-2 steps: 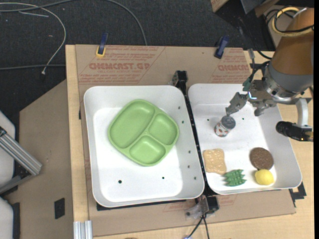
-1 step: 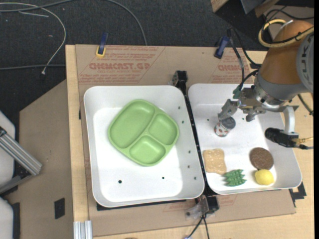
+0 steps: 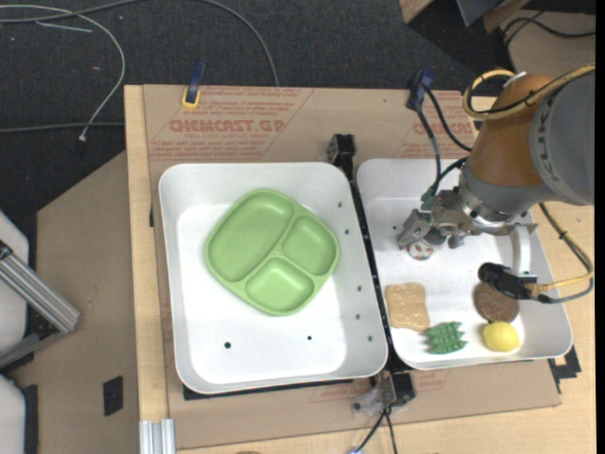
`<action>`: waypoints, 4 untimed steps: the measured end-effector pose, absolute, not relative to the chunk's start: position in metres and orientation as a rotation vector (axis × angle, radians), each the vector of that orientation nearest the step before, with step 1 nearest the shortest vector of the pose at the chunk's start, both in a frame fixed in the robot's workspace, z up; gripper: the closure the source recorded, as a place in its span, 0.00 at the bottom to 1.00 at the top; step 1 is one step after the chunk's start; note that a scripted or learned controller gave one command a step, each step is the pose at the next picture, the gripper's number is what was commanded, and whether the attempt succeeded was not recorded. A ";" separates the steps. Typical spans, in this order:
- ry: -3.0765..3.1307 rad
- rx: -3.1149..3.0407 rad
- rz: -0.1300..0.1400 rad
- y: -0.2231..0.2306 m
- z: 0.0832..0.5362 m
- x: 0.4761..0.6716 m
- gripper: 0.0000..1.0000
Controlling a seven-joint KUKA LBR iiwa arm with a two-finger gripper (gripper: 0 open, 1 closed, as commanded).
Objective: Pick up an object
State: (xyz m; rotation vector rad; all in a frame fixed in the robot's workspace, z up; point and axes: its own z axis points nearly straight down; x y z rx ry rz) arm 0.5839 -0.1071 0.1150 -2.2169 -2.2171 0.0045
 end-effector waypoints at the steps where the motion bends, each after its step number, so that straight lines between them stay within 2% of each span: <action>1: -2.220 -2.222 -0.002 -0.107 0.130 0.585 1.00; 3: -2.228 -2.225 -0.007 -0.111 0.248 0.587 1.00; 4: -2.229 -2.215 -0.005 -0.058 0.252 0.588 1.00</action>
